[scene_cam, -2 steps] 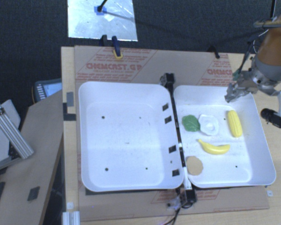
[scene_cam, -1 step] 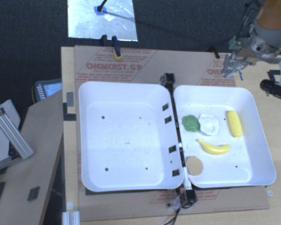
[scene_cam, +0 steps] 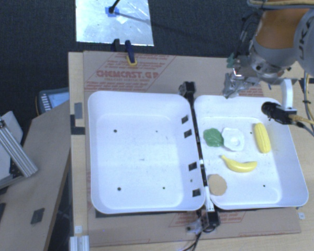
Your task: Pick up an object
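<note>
Above the back rim of the right bin [scene_cam: 290,156], your gripper [scene_cam: 233,89] is hanging clear of everything, with the grey arm and its orange band [scene_cam: 280,20] leaning in from the right. You are seeing nothing between its tips; whether they are spread or pressed together cannot be told, since the tool is reading as a small dark tangle at this slant.

Below it, the candidates are all lying loose in that right bin: a green leafy piece [scene_cam: 213,137] touching what may be a white fried-egg toy [scene_cam: 233,139], a yellow corn cob [scene_cam: 261,137] toward the far side, a banana [scene_cam: 239,164] just in front of the egg, and a tan round cookie-like disc [scene_cam: 217,184] near the front left corner. The left bin [scene_cam: 94,140] is sitting beside it on the cardboard sheet [scene_cam: 126,72].

You are looking at a pick not yet begun: choosing a target, descending, closing and lifting are all left to do.
</note>
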You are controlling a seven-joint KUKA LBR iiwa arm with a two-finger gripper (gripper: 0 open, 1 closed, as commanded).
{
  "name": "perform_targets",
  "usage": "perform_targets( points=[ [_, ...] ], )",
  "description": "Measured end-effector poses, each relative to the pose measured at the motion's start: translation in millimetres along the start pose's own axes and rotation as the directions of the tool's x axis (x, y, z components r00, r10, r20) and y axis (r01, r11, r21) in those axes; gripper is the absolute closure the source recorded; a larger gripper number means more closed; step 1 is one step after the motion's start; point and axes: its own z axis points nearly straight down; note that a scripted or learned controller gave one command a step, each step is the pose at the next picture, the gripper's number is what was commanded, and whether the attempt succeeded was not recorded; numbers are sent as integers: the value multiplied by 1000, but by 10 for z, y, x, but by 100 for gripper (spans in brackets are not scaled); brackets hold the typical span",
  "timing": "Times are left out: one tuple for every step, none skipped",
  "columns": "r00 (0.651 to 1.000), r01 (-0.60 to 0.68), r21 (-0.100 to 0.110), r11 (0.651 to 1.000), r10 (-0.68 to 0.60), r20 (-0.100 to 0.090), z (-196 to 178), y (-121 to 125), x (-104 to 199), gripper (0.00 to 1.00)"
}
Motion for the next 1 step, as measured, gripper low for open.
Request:
perform_targets(
  points=[
    [1000,2,-6,1000,-2,-2,-509,-480,747,100]
  ],
)
